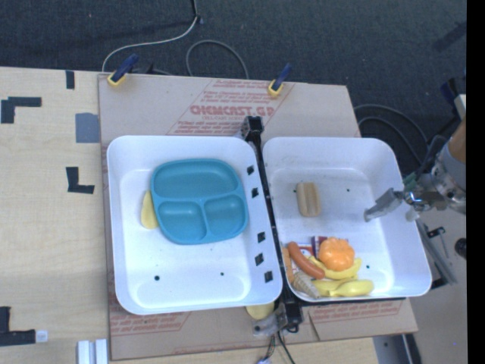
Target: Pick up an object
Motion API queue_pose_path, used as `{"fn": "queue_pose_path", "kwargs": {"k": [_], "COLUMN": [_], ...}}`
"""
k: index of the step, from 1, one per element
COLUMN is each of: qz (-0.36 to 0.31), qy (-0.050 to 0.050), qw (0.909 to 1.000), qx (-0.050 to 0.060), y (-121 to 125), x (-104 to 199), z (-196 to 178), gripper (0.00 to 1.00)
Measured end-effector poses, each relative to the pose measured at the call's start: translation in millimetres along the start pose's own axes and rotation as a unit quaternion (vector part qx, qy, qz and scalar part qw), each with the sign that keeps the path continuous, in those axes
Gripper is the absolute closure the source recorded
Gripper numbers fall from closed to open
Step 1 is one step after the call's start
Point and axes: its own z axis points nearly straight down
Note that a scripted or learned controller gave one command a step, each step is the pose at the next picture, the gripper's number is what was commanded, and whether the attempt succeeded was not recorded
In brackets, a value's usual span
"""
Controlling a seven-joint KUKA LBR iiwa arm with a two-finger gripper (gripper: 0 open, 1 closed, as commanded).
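Found two shallow white bins side by side on a brown cardboard sheet [220, 108] atop the counter, left white bin [125, 226] and right white bin [379, 158] touching along a row of small black clips [261, 237].

Saw the gripper [383, 205] above the right edge of the right white bin, about midway along it, with the grey arm [447, 180] reaching in from beyond that edge. Could not tell whether the gripper was spread or pressed together; saw nothing pinched in it.

Spotted a small tan rectangular block [307, 199] lying alone toward the middle of the right white bin, well apart from the gripper, with bare white floor between them.

Noted a crowded heap in the front-left corner of the same bin: an orange rounded toy fruit [336, 253] resting on top, a red-orange toy sausage [305, 264] just beside it, yellow banana-shaped pieces [345, 285] along the front wall, and a pale ribbed piece [303, 283] pressed against them. Looked tangled, all touching.

Found a blue divided plastic plate [200, 201] filling the back half of the left white bin, with a yellow flat piece [148, 209] tucked against its left rim.

Saw two blue-and-yellow clamps [121, 72] gripping the back edge of the cardboard sheet.
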Motion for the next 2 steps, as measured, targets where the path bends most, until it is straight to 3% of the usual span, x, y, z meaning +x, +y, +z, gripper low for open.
{"fn": "queue_pose_path", "kwargs": {"k": [1,2], "qz": [0.000,-0.001], "qy": [0.000,-0.001], "qw": [1.0000,1.0000], "qx": [-0.001,-0.002], "y": [61,100], "x": [110,113], "z": [129,134], "gripper": [0.00,0.00]}}
